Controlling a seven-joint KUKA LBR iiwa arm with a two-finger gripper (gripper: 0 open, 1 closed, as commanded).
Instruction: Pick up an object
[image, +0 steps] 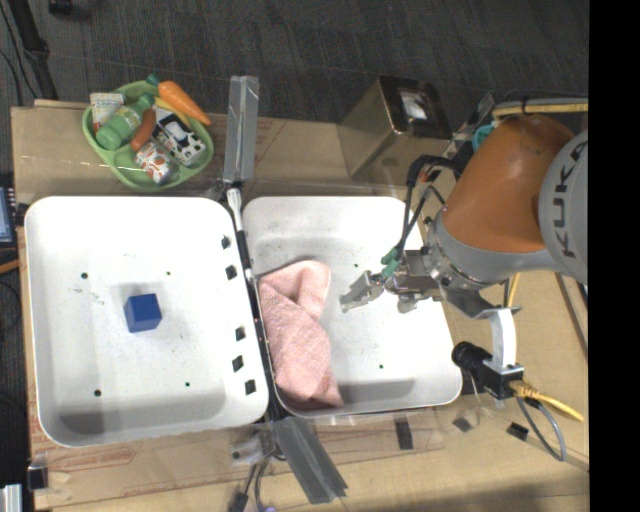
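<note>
Just right of the pink cloth, your gripper hangs over bare bin floor, its grip unreadable, the cloth running lengthwise along the divider.

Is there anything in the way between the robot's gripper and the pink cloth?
Nothing visible is. The gripper sits over the right bin, just right of the pink cloth, and only bare white bin floor lies between them. The blue cube is off in the left bin, past the divider.
</note>
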